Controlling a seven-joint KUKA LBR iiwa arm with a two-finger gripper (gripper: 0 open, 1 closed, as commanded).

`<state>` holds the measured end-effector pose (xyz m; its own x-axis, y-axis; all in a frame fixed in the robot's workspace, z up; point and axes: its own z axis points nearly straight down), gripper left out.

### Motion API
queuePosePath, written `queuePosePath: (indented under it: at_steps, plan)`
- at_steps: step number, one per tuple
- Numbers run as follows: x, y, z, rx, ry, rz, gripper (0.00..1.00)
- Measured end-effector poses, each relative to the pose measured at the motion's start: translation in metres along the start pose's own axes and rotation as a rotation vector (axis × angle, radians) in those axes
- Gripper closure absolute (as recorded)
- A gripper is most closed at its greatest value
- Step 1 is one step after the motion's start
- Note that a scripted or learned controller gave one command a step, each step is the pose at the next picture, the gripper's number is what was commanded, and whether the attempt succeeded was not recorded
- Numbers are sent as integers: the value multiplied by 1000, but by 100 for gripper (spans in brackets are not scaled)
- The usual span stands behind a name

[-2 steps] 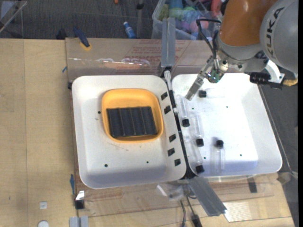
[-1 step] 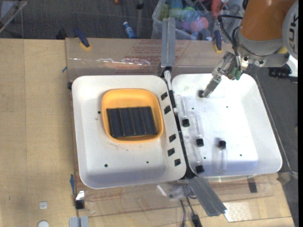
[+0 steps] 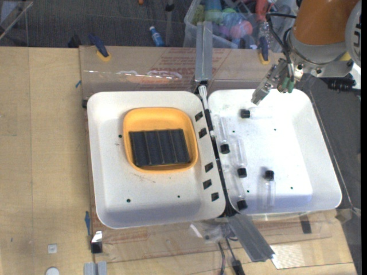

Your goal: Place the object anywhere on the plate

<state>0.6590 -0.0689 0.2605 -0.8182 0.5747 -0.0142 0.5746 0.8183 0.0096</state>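
Closest to the lens is a flat grey strip (image 3: 252, 242) lying at the near edge of the wooden surface (image 3: 40, 153), just below where the two white bins meet. So, the task's thing, as far as I can judge: a dark ribbed slab (image 3: 159, 148), flat and rectangular, matte like rubber, lying inside the plate (image 3: 157, 114) in the left bin (image 3: 109, 205). The plate is glossy orange-yellow plastic, square with rounded corners and a raised rim.

The gripper (image 3: 259, 96) hangs over the far edge of the right bin (image 3: 298, 153). Honestly can't tell if the jaws are open or closed, and I see nothing in them. Below it are little clear tubes with black caps (image 3: 267, 175), hard to make out against the white.

If a tube is the real target, I'd come straight down on a black cap, since clear plastic looks slippery and rolls.
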Motion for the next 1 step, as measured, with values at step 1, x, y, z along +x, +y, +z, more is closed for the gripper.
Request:
queuePosePath:
  at_steps: [1]
  plan:
    - [-15,-28,-30,3,6,-282,100]
